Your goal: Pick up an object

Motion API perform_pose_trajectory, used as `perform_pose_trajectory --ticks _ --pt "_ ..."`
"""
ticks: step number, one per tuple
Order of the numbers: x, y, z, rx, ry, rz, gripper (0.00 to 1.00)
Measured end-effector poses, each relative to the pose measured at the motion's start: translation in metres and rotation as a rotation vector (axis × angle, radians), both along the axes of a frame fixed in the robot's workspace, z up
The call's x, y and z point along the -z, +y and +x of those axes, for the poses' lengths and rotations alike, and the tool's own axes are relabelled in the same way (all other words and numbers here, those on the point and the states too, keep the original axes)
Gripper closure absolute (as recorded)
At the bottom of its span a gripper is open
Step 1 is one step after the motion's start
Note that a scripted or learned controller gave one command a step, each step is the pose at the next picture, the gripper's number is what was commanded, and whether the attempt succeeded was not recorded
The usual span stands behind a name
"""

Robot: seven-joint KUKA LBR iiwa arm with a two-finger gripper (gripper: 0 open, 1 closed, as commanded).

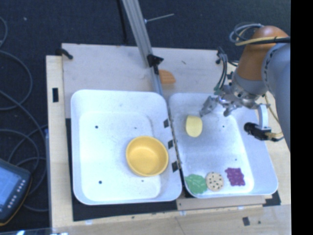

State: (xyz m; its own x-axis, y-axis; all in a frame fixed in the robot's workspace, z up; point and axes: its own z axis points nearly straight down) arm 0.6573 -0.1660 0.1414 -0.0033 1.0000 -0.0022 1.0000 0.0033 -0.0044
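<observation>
My gripper (218,107) hangs over the upper part of the right bin (254,153), its two fingers spread apart with nothing between them. A pale yellow rounded object (193,126) lies in that bin just left of and below the gripper, apart from the fingers. Along the bin's front edge lie a green piece (196,182), a round cookie (214,180) and a purple piece (235,176). A yellow bowl (146,155) sits upright in the left bin (98,131).
A slanted metal pole (139,31) comes down to the divide between the bins. An orange object (167,77) rests on the bench behind the bins. Cables hang beside the arm's wrist at the right.
</observation>
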Motion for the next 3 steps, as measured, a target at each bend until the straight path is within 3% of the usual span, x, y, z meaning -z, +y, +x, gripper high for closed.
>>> perform_pose_trajectory --ticks 1,2,3 --pt "0.040 -0.002 0.001 0.003 -0.009 -0.002 0.00" --pt "0.026 -0.003 0.003 0.002 -0.015 -0.004 1.00" --pt "-0.027 -0.013 0.000 0.002 -0.011 0.000 1.00"
